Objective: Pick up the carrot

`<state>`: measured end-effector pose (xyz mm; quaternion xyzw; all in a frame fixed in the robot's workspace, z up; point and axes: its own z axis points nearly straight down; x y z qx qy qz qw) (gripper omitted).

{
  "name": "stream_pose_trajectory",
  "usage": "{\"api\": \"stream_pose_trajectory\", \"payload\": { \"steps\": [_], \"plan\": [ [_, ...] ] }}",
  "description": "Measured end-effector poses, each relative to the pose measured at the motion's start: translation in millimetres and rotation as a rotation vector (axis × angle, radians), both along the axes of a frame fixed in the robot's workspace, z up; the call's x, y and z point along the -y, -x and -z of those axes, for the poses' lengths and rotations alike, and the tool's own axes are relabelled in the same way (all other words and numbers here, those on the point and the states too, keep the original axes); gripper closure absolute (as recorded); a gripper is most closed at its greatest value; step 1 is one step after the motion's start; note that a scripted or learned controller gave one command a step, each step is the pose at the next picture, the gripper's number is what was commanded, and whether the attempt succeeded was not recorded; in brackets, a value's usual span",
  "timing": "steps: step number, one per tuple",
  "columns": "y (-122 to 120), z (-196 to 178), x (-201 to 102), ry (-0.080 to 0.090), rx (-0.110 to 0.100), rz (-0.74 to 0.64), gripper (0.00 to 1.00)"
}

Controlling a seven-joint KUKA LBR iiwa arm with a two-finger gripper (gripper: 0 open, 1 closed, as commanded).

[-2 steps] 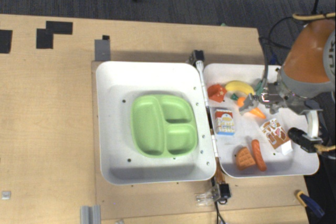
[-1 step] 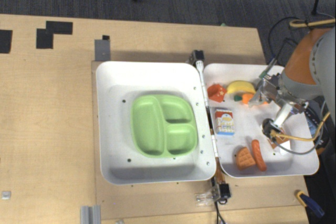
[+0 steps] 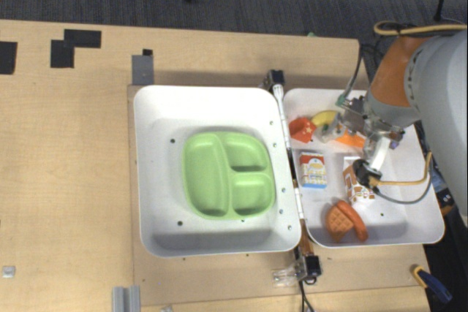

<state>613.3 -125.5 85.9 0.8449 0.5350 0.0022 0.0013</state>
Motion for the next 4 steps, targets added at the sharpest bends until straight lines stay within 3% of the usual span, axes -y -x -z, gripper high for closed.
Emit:
{"api": "stream_pose_trajectory", "payload": {
  "steps": [1, 2, 3, 4],
  "plan": [
    [-1.5, -11.6, -0.8, -0.001, 0.003, -0.005, 1.0],
    [-1.5, -11.5, -0.9, -0.001, 0.003, -0.006, 0.0],
    [1.5, 0.3, -2.3, -0.002, -0.004, 0.189, 0.0],
    [-0.5, -11.5, -3.1, -0.001, 0.001, 0.183, 1.0]
  ]
}}
